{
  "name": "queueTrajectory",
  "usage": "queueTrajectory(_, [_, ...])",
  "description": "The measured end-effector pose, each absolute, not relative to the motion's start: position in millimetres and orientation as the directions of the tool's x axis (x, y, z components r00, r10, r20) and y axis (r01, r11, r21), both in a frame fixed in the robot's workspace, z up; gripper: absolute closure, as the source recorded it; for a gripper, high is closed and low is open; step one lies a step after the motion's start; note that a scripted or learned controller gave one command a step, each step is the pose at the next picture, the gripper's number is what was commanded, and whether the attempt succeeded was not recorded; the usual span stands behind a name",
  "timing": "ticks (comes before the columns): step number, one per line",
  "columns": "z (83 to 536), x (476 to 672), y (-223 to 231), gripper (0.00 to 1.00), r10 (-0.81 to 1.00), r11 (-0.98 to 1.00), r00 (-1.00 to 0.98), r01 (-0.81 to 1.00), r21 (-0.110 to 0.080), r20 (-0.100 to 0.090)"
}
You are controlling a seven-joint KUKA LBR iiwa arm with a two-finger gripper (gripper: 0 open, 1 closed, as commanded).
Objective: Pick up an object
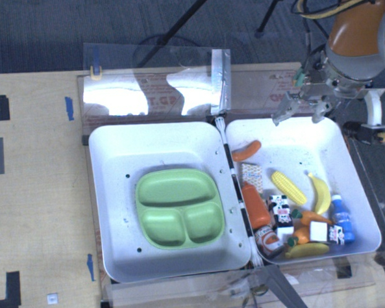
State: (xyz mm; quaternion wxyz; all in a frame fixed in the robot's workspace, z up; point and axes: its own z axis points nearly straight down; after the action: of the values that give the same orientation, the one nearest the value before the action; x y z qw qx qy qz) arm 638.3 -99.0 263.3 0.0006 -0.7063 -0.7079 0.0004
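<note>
Above the far edge of the right bin [361,192], the gripper [300,109] hangs open and empty; nothing is picked yet, the corn [289,188] and bananas lying below.

A green 3-compartment tray [179,207] lies in the left white bin [108,155] on the wooden counter [35,192], blue tape [69,107] nearby.
</note>
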Motion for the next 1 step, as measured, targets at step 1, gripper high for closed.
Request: queueTrajectory(1, [110.1,572.2,-94.1,0.0,0.997,0.071,-0.071,0.997,0.0,0.0])
